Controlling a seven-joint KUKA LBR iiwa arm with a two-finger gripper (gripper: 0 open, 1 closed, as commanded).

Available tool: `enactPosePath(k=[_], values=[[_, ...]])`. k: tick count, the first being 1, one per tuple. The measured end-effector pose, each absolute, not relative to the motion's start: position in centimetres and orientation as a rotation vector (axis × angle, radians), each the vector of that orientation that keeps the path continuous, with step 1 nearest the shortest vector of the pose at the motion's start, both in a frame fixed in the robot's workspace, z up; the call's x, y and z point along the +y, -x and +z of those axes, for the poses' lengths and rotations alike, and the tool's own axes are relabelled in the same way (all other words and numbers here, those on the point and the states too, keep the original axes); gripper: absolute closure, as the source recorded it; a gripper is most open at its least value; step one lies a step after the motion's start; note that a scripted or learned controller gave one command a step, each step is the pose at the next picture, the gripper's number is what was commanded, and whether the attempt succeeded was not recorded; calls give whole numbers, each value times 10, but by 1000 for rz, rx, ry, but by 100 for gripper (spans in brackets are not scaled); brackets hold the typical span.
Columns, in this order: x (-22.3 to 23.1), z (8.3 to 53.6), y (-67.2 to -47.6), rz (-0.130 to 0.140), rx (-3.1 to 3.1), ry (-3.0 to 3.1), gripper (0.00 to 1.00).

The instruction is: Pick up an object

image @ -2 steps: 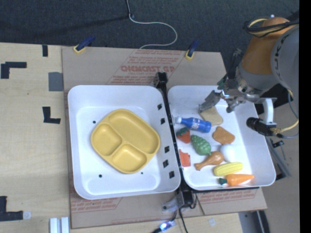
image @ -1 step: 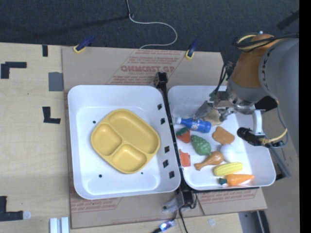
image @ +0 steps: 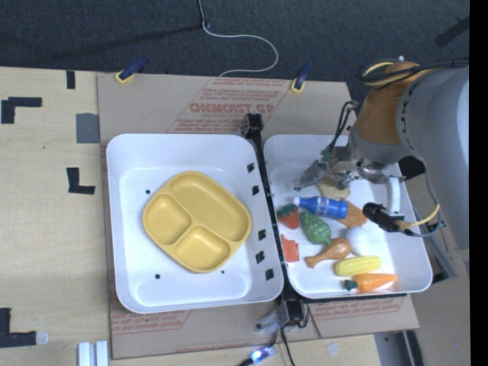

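Note:
My gripper (image: 309,178) hangs over the back left part of the right bin (image: 415,277), tilted toward the left. Just in front of it lies a blue bottle (image: 322,206), with a tan piece (image: 334,187) partly under the wrist. Toy foods fill the rest of the bin: a red strawberry (image: 287,216), a green vegetable (image: 314,226), an orange piece (image: 354,217), a drumstick (image: 329,253), a yellow corn cob (image: 358,265) and a carrot (image: 374,282). Nothing shows in the gripper's grasp.
The left bin (image: 126,158) holds a yellow divided plate (image: 197,221). A black divider (image: 263,204) runs between the bins. The arm's grey body and orange band (image: 381,113) loom over the right bin's back right corner. A white cable (image: 240,40) lies behind the bins.

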State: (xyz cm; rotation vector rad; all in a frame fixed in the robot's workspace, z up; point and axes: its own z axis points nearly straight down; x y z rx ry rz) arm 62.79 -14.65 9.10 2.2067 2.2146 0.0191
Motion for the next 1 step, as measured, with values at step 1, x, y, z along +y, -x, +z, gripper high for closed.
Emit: enactPosePath(k=[1], values=[[-148, 99, -626, 8, 2218, -2207, 100]])
